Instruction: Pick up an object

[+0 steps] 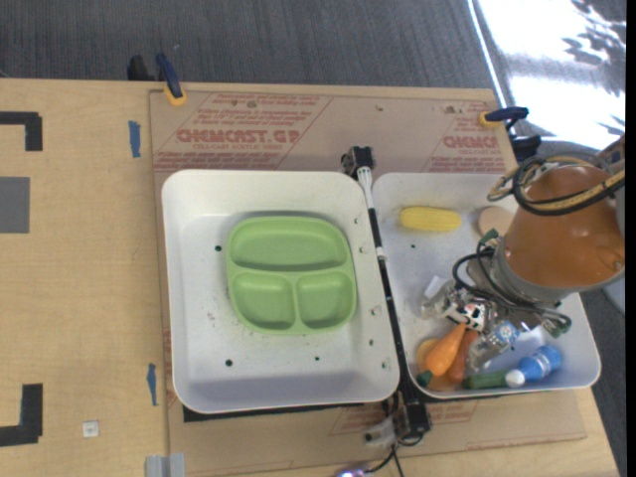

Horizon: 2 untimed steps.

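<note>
While the arm (pixel 561 232) hangs low over the right bin (pixel 588 351), the gripper (pixel 477 316) is seen at the heap of small objects in that bin's near half — and the coming move turns on what lies directly beneath it. An orange carrot-shaped toy (pixel 447 353) lies just below and left of the tool as viewed, its long axis slanting from upper right to lower left. A blue bottle (pixel 537 366) and a green piece (pixel 487 379) lie along the near wall, to the lower right of the tool. A small black-and-white object (pixel 465 313) sits right at the wrist hardware. A yellow corn cob (pixel 430 220) lies well apart at the far side, its long axis crosswise.

Whether the tool is spread or pressed together cannot be told — the orange band and the cabling cover it from above. Whether anything is pinched cannot be judged either. A pale rounded object (pixel 492 219) is partly hidden behind the arm. The clutter near the tool is too small and tangled to be separated with confidence. A green divided plate (pixel 291 273) rests alone in the left bin (pixel 199 366).
</note>
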{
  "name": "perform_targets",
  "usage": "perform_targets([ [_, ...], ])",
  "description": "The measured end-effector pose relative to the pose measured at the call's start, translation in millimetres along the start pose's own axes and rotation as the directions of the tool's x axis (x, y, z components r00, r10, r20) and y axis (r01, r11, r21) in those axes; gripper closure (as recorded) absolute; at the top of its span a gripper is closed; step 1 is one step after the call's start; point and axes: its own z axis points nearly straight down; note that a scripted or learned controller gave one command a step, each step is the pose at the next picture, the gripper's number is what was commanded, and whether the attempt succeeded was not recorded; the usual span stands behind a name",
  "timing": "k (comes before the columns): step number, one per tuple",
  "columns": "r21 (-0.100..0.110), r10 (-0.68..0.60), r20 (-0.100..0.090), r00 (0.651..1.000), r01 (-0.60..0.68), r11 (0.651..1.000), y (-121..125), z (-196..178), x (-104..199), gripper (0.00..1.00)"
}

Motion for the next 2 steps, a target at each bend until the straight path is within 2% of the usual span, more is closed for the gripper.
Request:
perform_targets([
  [2, 0.000, 0.000, 0.000, 1.000, 0.000, 1.000, 0.0, 0.0, 0.0, 0.00],
])
